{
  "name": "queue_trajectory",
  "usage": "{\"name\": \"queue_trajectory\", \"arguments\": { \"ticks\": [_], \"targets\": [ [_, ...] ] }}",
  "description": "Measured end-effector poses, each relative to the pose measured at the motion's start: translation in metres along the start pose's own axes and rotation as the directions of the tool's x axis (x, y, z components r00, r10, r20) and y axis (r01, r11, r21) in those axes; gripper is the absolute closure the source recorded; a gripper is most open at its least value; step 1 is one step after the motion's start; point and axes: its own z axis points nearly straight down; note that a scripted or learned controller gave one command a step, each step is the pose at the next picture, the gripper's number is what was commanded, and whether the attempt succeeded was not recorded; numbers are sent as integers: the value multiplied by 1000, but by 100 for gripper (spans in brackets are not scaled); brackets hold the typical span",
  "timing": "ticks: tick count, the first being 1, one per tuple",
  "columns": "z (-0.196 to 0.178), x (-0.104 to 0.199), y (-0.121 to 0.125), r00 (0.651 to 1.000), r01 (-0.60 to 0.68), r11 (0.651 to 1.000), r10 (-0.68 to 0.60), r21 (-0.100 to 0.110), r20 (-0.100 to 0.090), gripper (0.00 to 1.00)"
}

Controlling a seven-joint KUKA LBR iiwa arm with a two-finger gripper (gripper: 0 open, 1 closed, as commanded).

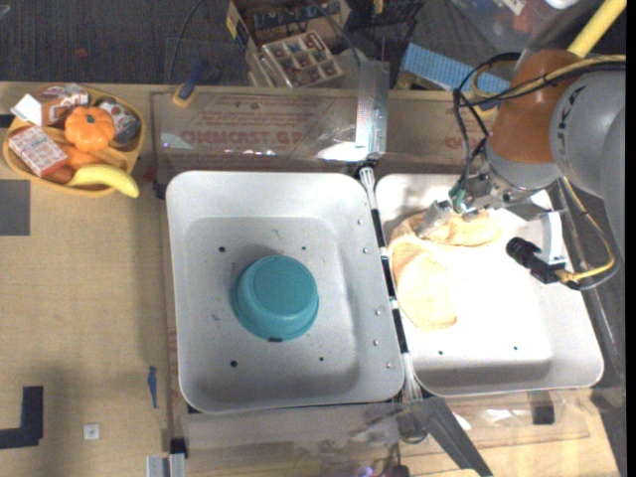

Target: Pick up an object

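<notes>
The gripper (437, 219) was seen low over the far corner of the right bin (556, 366), touching the tan cloth (425, 284) there. A bit of cloth seemed pinched between closed fingers. A slow, straight lift was judged best, lest the cloth slip.

A bowl (277, 297) sits in the middle of the left bin (189, 217), while right of it, in the right bin (517, 351), a cloth (427, 281) lies against that bin's left wall, the claw (459, 201) above its far end.
</notes>
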Motion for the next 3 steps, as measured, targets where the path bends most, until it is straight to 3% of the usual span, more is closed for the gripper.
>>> {"name": "queue_trajectory", "arguments": {
  "ticks": [1,2,3],
  "targets": [
    [-11,-2,1,1000,-3,1000,3,-5,2,100],
    [-12,-2,1,1000,-3,1000,3,-5,2,0],
    [6,8,15,999,45,999,-45,8,1,0]
  ]
}}
